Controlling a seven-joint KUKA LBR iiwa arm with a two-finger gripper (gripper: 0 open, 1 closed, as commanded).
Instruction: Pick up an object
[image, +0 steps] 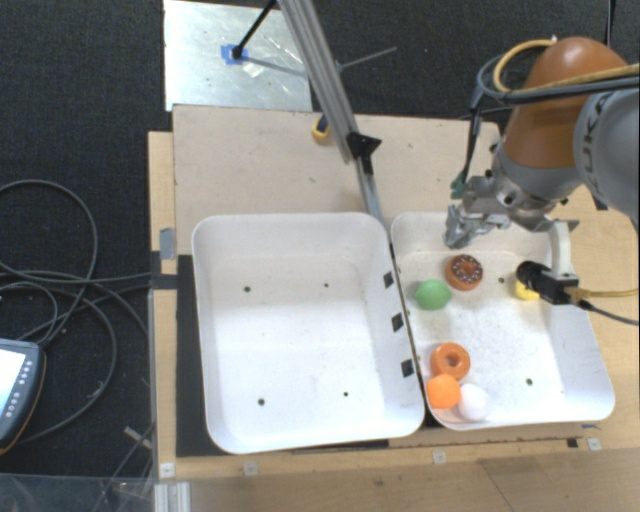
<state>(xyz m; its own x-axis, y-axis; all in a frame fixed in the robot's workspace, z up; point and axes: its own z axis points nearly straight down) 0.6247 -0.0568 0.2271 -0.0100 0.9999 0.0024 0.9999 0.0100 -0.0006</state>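
The gripper (462, 232) hangs over the far part of the right bin (585, 385); whether it is open or closed cannot be told. A brown sprinkled doughnut (465, 271), round with no long axis, lies just nearer the camera, close below it, with a green ball (432, 294) beside that

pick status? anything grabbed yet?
Done: the arm is positioned over the right bin, with the gripper above its far end, just up-left of the chocolate donut. In hand: nothing visibly held; the jaws' state is unclear. Left: descend, grasp and lift. The green ball, orange donut, orange ball and white ball all lie in the bin.
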